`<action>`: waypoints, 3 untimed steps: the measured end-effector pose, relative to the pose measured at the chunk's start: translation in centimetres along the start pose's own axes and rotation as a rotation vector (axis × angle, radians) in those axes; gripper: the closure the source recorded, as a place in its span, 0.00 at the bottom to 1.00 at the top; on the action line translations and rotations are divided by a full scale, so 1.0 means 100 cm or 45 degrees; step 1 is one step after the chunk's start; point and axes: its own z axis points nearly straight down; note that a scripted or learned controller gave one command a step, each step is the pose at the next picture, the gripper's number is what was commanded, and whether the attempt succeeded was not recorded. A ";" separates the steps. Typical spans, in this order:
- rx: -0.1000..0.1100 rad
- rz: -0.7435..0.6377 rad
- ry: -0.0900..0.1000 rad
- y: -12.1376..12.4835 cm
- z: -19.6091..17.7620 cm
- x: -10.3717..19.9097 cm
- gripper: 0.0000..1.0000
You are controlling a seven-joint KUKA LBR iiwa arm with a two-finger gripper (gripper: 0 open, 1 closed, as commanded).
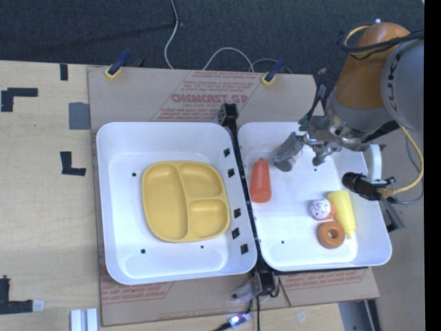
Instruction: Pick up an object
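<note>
1. Gripper (304, 154) hovers over upper part of right bin (372, 257), fingers spread wide, nothing between them.
2. Orange carrot (260, 181) lies just lower left of the gripper, near bin's left wall.

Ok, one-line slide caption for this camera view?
Gripper hovers open over the right bin near the carrot; yellow divided plate fills the left bin.

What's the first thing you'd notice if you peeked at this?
Probably the big yellow divided plate lying alone in the left bin. Next, the grey arm's gripper hanging over the right bin, near an orange carrot; a donut, a yellow bottle and a spotted ball cluster nearby.
</note>
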 end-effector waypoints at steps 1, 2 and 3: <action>-0.017 -0.004 -0.002 0.003 -0.007 0.000 0.00; -0.012 -0.003 -0.002 -0.006 0.041 0.001 0.00; -0.024 0.000 0.003 -0.002 0.099 -0.003 0.00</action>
